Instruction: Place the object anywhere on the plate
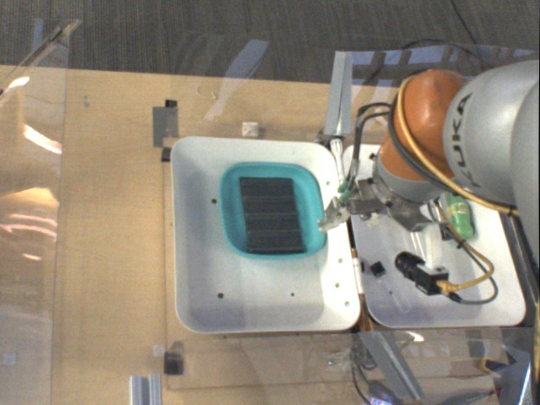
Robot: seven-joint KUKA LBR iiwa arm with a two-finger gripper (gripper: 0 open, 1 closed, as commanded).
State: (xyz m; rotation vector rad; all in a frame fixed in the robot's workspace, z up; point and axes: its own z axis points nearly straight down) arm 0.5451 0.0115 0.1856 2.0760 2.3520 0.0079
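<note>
A pale wooden tabletop (93,251) is seen from above, with dark carpet beyond its far edge. Two shallow white bins are set on it side by side, the left bin (253,302) and the right bin (472,306). A teal plate (314,194) with a dark ribbed centre is located in the far half of the left bin. A small green object (460,216) is seen in the right bin, partly covered by the arm; its exact form cannot be determined. A black item on a yellow cable (422,274) is located nearer in the same bin. The end effector (335,216) is positioned over the divide between the bins, at the plate's right rim. Whether its fingers are parted or closed cannot be told. The grey arm (494,116) with its orange band is extended from the right.
</note>
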